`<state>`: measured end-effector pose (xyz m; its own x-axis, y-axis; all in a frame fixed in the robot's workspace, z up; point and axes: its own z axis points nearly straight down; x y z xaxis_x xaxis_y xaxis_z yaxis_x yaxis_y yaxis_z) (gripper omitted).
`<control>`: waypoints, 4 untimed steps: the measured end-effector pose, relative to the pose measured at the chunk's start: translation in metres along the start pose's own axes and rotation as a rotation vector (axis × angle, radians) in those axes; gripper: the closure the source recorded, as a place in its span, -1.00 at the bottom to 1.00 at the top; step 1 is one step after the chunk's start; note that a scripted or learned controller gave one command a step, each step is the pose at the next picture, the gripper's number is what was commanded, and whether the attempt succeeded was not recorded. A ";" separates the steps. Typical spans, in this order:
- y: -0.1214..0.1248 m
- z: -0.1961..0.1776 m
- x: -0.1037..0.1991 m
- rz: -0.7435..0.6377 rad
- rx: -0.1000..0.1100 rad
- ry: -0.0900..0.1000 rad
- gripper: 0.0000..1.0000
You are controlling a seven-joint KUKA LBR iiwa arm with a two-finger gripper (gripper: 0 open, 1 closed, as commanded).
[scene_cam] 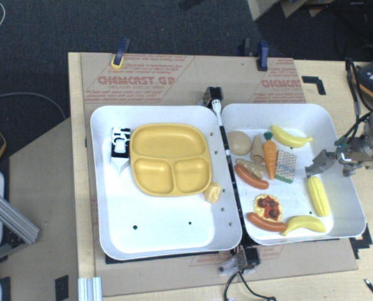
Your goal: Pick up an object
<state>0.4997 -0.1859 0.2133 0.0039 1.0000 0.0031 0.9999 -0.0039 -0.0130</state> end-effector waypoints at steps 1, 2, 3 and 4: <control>0.003 -0.007 0.000 -0.004 -0.013 -0.004 -1.00; -0.004 0.045 -0.007 -0.003 -0.006 0.000 -1.00; 0.000 0.096 -0.015 -0.003 -0.007 0.000 -1.00; 0.000 0.131 -0.014 -0.004 -0.008 -0.001 -1.00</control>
<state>0.4983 -0.1998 0.0825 -0.0001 1.0000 0.0025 1.0000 0.0001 -0.0045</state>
